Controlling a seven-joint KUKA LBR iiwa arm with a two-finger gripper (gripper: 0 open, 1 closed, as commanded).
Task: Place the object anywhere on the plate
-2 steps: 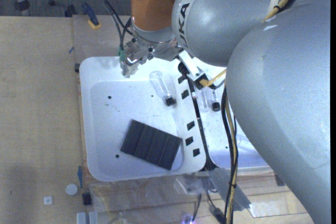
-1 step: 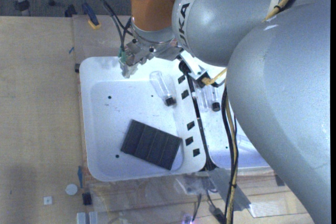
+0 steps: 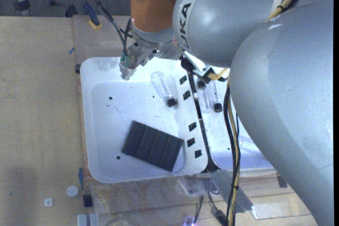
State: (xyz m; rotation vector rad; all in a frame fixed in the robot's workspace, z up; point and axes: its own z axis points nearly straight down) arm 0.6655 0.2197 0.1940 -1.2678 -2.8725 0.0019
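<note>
Bench (image 3: 37,114) bare tan wood at the 9 o'clock side, a few small bits of hardware near 7 o'clock. Left white bin (image 3: 92,129) comes next. In it, toward 6 o'clock, a dark ribbed rectangular plate (image 3: 152,145) lies flat and skewed, one corner close to the bin's right wall. Up at the bin's 12 o'clock rim, the end effector (image 3: 127,67) hangs tip-down just over the back edge. It's small and partly in shadow, so can't tell how wide the fingers stand, and nothing is visibly held between them. Orange band and grey arm (image 3: 254,34) mass over the right half.

Right of the end effector, about bin centre-right, a clear tube-like object (image 3: 163,88) with a black cap lies on its side, well apart from the plate and clear of the end effector. That's my read of the task object, and it is not on the plate yet. A second similar clear piece (image 3: 213,98) sits past the divider in the right bin, partly behind cables.

Handling guess: light, stiff plastic or glass, smooth and round, so it will likely roll or squirt out of a pinch. Best to take it across the mid-barrel, fingers square to its long axis, or at the black cap where grip looks better. Set it down low along the plate's ribs so it doesn't roll off.
</note>
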